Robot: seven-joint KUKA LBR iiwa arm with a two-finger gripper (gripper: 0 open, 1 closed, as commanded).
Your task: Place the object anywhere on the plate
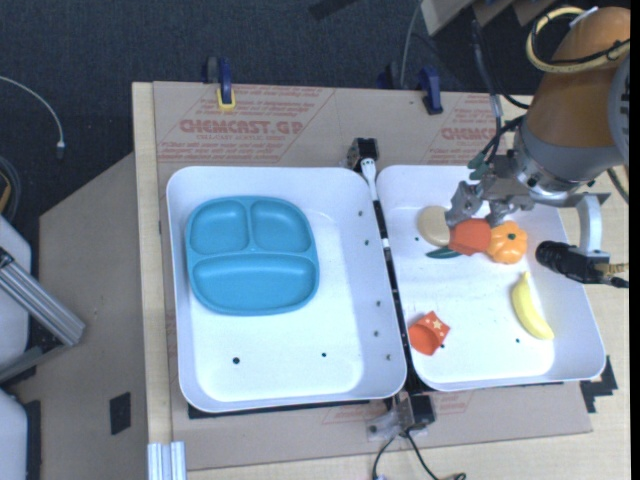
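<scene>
While the blue plate (252, 255) lies in the left bin (290, 383), the hand (478, 208) hangs low over the right bin (480, 368), just at twelve o'clock of an orange toy vegetable (488, 240); whether it is clenched, I cannot tell.

arm (572, 98) — grey, rounded casing | orange band (590, 38) wrapping its upper part | pale cable looped over the band | gripper (487, 200) — dark metal, small and blocky | black cables trailing from the top
</scene>
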